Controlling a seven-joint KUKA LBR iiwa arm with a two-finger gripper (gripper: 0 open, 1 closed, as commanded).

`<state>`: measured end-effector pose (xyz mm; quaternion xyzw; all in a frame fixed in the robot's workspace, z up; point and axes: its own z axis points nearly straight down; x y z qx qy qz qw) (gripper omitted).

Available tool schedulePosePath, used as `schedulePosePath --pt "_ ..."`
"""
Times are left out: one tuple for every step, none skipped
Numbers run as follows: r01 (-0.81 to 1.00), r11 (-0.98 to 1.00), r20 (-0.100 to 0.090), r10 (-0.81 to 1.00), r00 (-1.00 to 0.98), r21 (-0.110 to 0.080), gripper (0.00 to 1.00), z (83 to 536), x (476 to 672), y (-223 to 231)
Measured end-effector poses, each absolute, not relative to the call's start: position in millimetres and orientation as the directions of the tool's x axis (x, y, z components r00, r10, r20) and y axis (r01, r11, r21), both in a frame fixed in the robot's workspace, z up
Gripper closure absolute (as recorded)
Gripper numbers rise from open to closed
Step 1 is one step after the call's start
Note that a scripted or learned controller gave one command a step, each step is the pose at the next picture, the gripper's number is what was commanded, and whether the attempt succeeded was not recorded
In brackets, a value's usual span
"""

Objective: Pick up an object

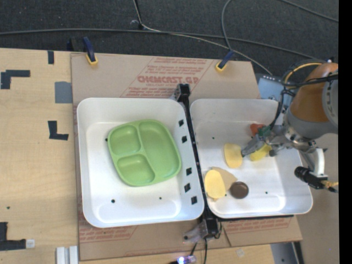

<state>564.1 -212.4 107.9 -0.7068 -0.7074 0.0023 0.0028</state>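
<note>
Approach step: the grey two-finger gripper (254,146), fingers apparently spread, reaches just right of the pale yellow block (233,155) in the right white bin (275,205); next, close and lift.

Pale wooden surface (33,164) marked with dark tape pieces (55,130). Lying directly on it, a brown cardboard sheet with red print (159,76), held at its far edge by two blue-and-yellow clamps (89,53). Resting on the cardboard, side by side and touching, two shallow white plastic bins (91,164).
</note>
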Motion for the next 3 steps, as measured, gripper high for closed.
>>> schedulePosePath --pt "1.0 0.002 -0.001 1.0 -0.002 -0.002 1.0 122 565.8 -212" --pt "1.0 0.001 -0.001 1.0 -0.001 0.003 1.0 169 559.3 -207" --pt "1.0 0.002 -0.002 1.0 -0.002 0.005 1.0 223 560.7 -207"
